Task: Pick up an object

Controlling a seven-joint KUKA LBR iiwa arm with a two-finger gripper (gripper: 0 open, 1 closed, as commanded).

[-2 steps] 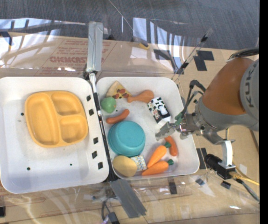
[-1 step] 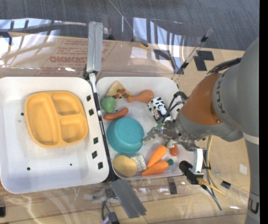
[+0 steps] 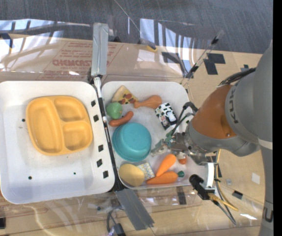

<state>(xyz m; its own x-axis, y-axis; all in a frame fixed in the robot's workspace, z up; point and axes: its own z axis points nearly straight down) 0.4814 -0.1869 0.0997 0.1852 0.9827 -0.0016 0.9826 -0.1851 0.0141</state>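
The right bin (image 3: 180, 90) holds several toy foods. Among them are a teal bowl (image 3: 131, 141), a black-and-white cow toy (image 3: 165, 115), a green apple (image 3: 114, 110), a red sausage (image 3: 121, 118), a drumstick (image 3: 148, 102) and a pizza slice (image 3: 124, 95). Two orange carrots (image 3: 166, 164) (image 3: 163, 179) and a yellowish potato (image 3: 131, 174) lie along the front wall. My gripper (image 3: 173, 142) hangs low at the bin's right side, between the cow toy and the upper carrot, just right of the bowl. I see nothing clearly held in it.
The left bin (image 3: 8, 171) carries a yellow divided plate (image 3: 58, 123). A grey taped divider (image 3: 99, 48) runs between the bins. A small printed packet (image 3: 147, 170) lies beside the potato. The arm's orange band (image 3: 217, 114) overhangs the right bin's right wall.
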